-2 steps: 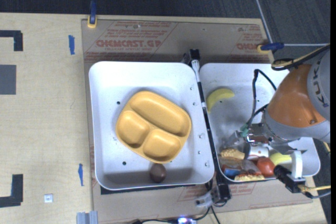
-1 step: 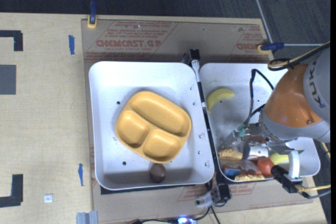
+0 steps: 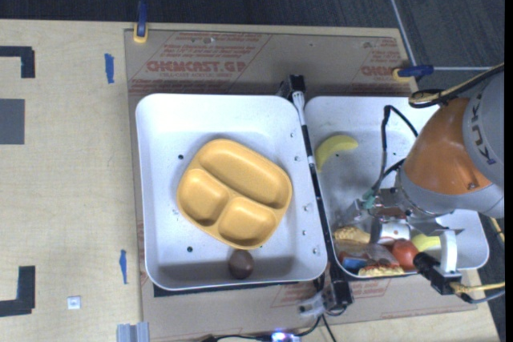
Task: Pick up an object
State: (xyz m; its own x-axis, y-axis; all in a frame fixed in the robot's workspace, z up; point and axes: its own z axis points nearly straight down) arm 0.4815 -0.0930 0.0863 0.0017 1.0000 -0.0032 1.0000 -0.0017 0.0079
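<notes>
In the right bin (image 3: pixel 353 118) the arm reaches down from the right, its orange band (image 3: pixel 449 160) above the wrist. My gripper (image 3: pixel 383 230) hangs low over a heap of small objects at the bin's front. Around it lie a red tomato-like ball (image 3: pixel 405 252), a yellow piece (image 3: pixel 426 243), a corn-like piece (image 3: pixel 350 235) and an orange item (image 3: pixel 357 262). A yellow banana (image 3: pixel 335 146) lies apart toward the back of that bin. The fingers are hidden by the wrist and clutter.
The left bin (image 3: pixel 160 124) holds a yellow three-compartment tray (image 3: pixel 232 192) and a small brown ball (image 3: pixel 241 263) at its front edge. A black divider (image 3: pixel 306 148) runs between the bins. Cardboard lies under both bins on the wooden bench.
</notes>
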